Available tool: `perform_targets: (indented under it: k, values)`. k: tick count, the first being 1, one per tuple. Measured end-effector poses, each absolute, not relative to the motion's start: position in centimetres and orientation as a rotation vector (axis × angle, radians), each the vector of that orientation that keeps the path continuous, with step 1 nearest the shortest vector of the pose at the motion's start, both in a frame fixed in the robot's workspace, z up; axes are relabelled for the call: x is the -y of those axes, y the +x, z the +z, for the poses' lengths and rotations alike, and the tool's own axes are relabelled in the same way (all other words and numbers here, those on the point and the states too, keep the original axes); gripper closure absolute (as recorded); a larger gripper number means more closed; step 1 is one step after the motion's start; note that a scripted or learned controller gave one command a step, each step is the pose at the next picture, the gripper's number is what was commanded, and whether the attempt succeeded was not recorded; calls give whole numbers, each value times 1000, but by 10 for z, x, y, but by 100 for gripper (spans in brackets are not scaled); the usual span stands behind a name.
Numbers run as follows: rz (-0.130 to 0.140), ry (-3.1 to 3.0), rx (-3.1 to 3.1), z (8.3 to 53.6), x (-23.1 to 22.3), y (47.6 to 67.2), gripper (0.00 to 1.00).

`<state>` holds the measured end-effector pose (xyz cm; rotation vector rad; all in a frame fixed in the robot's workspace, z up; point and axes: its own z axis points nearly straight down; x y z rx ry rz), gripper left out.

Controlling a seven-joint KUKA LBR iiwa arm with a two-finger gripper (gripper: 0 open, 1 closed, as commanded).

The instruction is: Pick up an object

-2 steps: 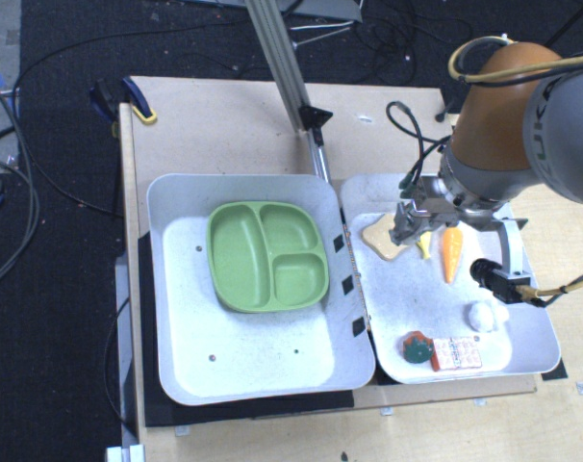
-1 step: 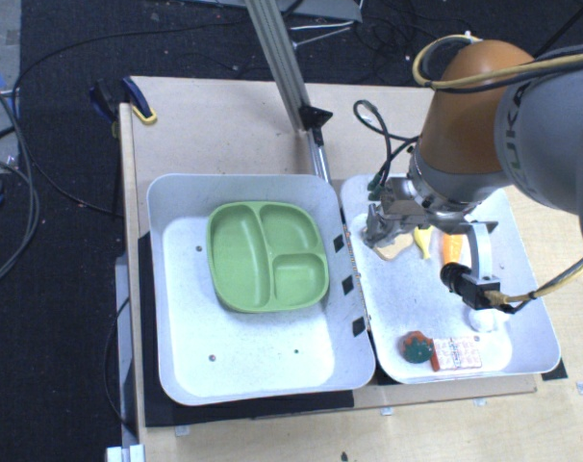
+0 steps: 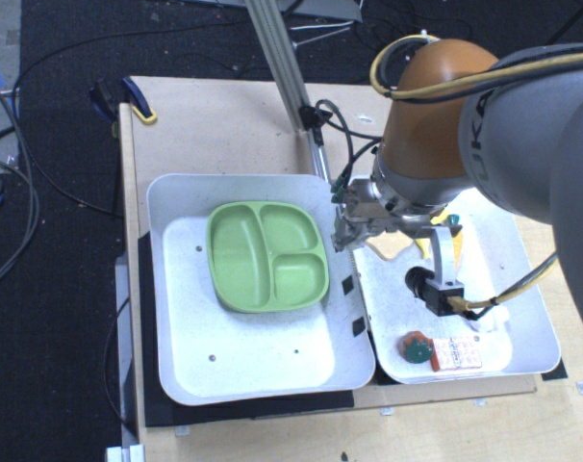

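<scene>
Two white bins (image 3: 176, 258) lie below the gripper (image 3: 354, 227); whether it is spread cannot be told. Letters on the arm (image 3: 484, 133) are unreadable, as is the small card (image 3: 457, 353) beyond.

Green divided plate (image 3: 268, 255) flat in left bin (image 3: 176, 354).

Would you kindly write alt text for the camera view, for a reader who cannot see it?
A grey and orange robot arm reaches down over the right white bin, which holds small objects. The left white bin holds a green divided plate.
</scene>
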<state>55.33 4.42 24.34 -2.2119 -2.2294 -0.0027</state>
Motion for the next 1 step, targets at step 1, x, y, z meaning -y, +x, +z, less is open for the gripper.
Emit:
perform_targets:
  k: [1]
  values:
    - [1, -2211, 2228, 227, -95, 531, 100]
